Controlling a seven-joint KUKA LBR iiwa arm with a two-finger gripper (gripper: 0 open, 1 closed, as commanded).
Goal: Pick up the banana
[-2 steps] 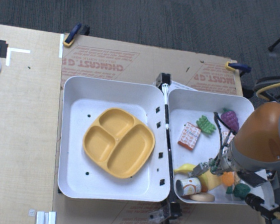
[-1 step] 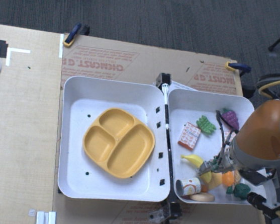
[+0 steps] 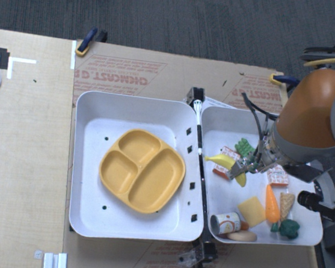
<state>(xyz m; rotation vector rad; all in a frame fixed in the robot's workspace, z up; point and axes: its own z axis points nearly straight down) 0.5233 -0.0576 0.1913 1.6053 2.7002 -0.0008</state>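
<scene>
The yellow banana lies in the upper left part of the right bin, close to the divider between the bins. My gripper sits over the banana's right half, shut on it. Yellow shows on both sides of the fingers: the longer end sticks out to the left and the short tip below. From this view I cannot tell whether the banana is lifted off the bin floor. The arm's orange band hangs over the bin's right side.
The right bin also holds a green toy, a red-and-white packet, a carrot, a cheese wedge, a small can and broccoli. A yellow divided plate lies in the left bin.
</scene>
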